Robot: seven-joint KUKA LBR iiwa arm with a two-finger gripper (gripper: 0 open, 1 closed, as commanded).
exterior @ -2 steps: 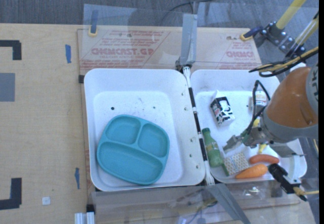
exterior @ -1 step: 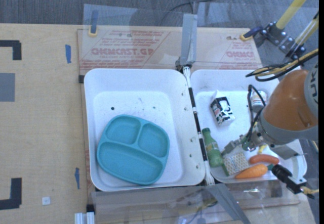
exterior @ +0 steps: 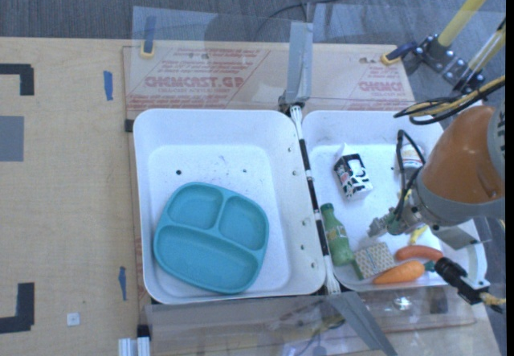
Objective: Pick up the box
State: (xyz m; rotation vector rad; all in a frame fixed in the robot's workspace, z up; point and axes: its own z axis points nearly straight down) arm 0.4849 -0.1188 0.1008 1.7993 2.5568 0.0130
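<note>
Hovering low in the right bin (exterior: 321, 131), the gripper (exterior: 391, 224) shows no readable grip. Box (exterior: 352, 176) lies apart, up-left of it; carrot (exterior: 399, 272) just below

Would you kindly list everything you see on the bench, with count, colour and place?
bins: two, white, side by side on the bench
tray: one, teal, three compartments, in the left bin
box: one, black and white, upper part of the right bin
bottle: one, green, left edge of the right bin
sponge: one, tan, beside the bottle's base
carrots: two, orange, front of the right bin
arm: one, grey with orange band, over the right bin's right side
gripper: one, low in the right bin, above the carrots
</note>
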